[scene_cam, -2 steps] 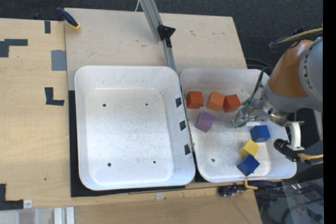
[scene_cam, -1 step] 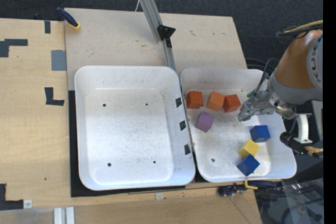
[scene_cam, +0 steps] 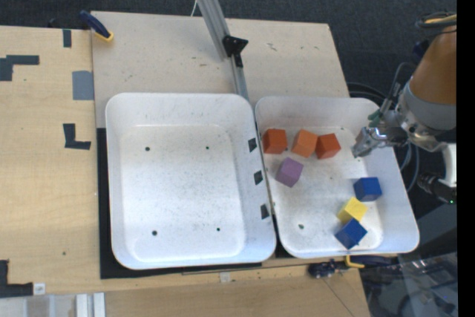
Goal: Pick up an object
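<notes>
The metal tool hangs over the right part of the right-hand shallow white plastic bin, just right of the row of blocks, with nothing seen between its tips; whether it is spread or closed cannot be told from this angle. From left to right, the light wooden tabletop carries the left-hand shallow white plastic bin, speckled with dark dust, and touching its right rim stands the right-hand bin with the blocks. In the far part of that bin a row runs left to right: a small orange-red foam cube, an orange foam cube and a red-orange foam cube, the last two touching. Just nearer lies a purple foam cube. Farther right and nearer are a blue foam cube, a yellow foam cube and a dark blue foam cube, the yellow one touching the dark blue. A slanted grey metal pole crosses the far tabletop.
</notes>
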